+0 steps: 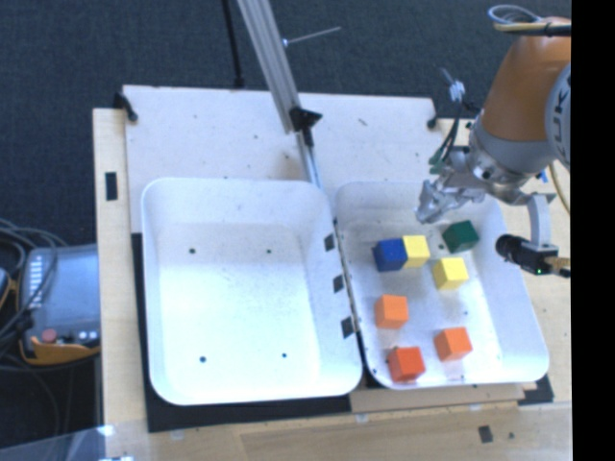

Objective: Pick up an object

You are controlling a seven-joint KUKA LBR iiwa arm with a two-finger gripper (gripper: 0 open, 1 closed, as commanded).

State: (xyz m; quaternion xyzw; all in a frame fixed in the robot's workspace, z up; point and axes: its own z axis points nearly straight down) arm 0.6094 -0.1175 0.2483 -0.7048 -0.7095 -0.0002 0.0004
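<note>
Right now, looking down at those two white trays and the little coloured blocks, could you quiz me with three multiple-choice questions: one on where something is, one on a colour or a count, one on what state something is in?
1. Which bin holds the blocks?
A. The left bin
B. The right bin
C. Both bins

2. How many orange blocks are there?
A. One
B. Five
C. Three

3. Where is the gripper?
A. At the back of the right bin, near the green block
B. Over the left bin
C. Parked off the bench

Answers:
1. B: all the blocks sit in the right bin, none in the left bin.
2. C: orange blocks at and, beside a blue block, two yellow blocks and one green block.
3. A: the gripper is just left of the green block.
</note>
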